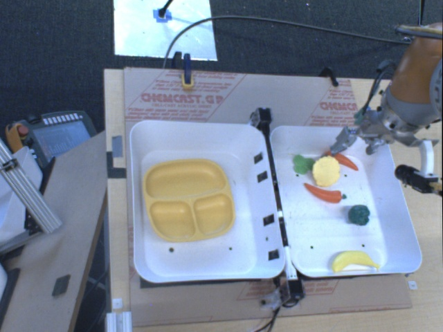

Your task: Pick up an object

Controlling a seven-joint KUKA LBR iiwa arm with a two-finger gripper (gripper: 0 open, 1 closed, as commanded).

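Nearest us the banana [354, 261] lies far from our gripper [344, 142], fingers' state unclear, which risks nudging the yellow ball [327, 171].

Wooden bench [114, 185] under a printed cardboard sheet [228, 92] bearing two white bins [142, 206] side by side

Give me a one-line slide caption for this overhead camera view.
Gripper over the right bin of toy food, near a yellow ball; a yellow divided tray sits in the left bin.
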